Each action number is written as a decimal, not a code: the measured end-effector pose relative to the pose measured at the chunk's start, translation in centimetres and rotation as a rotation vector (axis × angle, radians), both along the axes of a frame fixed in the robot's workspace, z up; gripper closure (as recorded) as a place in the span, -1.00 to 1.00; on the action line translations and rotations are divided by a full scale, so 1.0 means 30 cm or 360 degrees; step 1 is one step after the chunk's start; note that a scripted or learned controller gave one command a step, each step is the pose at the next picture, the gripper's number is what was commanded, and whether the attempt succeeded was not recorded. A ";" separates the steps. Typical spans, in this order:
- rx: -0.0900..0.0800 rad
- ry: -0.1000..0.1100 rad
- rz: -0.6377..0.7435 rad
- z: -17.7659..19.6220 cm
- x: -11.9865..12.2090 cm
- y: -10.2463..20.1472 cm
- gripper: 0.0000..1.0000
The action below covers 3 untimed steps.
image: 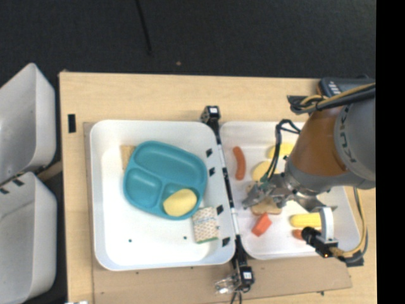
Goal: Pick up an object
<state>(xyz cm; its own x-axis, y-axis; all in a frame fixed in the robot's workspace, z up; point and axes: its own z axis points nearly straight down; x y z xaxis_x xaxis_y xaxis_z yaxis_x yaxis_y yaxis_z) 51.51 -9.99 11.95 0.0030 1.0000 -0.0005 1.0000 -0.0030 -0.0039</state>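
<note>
Camera view, sausage (239,162) lengthwise near-vertical, gripper (261,196) beside.

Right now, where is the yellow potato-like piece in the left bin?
In the camera view, the yellow piece lies in the lower right compartment of the blue tray, inside the left bin, just up-left of the small patterned packet.

Even, fairly bright light from above; the white bins (101,233) glare slightly, shadows are soft, the surroundings fall dark, and the whole picture is mildly blurred.
</note>
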 end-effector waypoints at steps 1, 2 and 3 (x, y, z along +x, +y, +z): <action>-0.0004 -0.0010 -0.0002 -0.059 0.004 -0.006 -1.00; -0.0005 -0.0024 -0.0015 -0.015 0.012 -0.012 1.00; -0.0002 -0.0015 0.0008 0.152 0.049 -0.026 1.00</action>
<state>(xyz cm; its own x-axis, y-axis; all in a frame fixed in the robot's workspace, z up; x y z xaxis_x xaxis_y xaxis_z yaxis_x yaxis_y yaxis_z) 52.98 -10.78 16.49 -0.0020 1.0000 -0.0019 1.0000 0.0020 0.0058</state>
